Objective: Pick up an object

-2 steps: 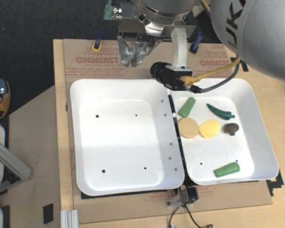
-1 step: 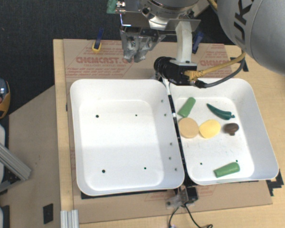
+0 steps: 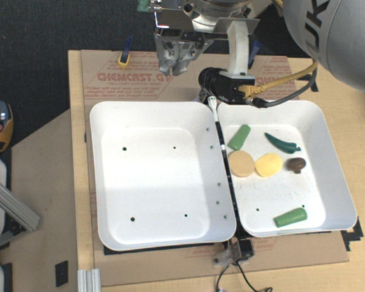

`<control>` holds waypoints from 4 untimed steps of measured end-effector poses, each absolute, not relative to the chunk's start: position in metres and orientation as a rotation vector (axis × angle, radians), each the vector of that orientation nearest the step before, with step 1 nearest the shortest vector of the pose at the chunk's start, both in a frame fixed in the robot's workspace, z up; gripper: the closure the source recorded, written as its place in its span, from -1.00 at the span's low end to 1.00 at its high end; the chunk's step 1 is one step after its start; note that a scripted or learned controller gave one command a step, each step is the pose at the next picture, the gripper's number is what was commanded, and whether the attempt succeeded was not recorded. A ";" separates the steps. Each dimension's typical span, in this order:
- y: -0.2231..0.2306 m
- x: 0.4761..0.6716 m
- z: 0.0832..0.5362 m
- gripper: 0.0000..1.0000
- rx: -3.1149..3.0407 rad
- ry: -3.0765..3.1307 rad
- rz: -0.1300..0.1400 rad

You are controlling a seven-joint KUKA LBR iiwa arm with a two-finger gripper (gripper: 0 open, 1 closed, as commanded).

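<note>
The cardboard sheet (image 3: 140,72) under the bins carries red print that reads roughly "GHEMCAST", repeated toward its right end, with smaller lines below too faint to read. A small blue and yellow clip (image 3: 125,56) sits at the cardboard's far left edge. At top right the arm's grey casing (image 3: 328,23) shows large dark letters, "UK" as far as they can be made out, cut off by the frame.

Taking the dividing rim between the two bins (image 3: 222,163) as landmark: to its left lies the left bin (image 3: 103,181), white with a few dark dots on its floor. Beyond the rim's far end, slightly left, hangs the gripper (image 3: 175,62), above the cardboard and outside both bins; its metal fingers are blurred together, so whether they are open or closed cannot be told.

Just right of the rim, in the right bin (image 3: 328,145), lie a light green piece (image 3: 238,137) and a tan disc (image 3: 241,163), then a yellow disc (image 3: 269,165) touching it, a dark green pepper shape (image 3: 282,142), a small brown lump (image 3: 297,165), and nearer, a green cylinder (image 3: 290,216).
</note>
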State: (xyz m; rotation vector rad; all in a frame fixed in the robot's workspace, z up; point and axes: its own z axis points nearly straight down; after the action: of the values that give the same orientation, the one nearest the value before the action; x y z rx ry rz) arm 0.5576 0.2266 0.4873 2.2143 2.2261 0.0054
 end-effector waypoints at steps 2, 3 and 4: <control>0.228 0.558 0.508 1.00 2.209 2.228 0.012; 0.229 0.558 0.519 1.00 2.206 2.229 0.015; 0.230 0.558 0.529 1.00 2.203 2.229 0.019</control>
State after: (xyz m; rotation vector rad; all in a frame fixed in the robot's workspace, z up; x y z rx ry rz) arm 0.5583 0.2301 0.5290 2.2030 2.2295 0.0194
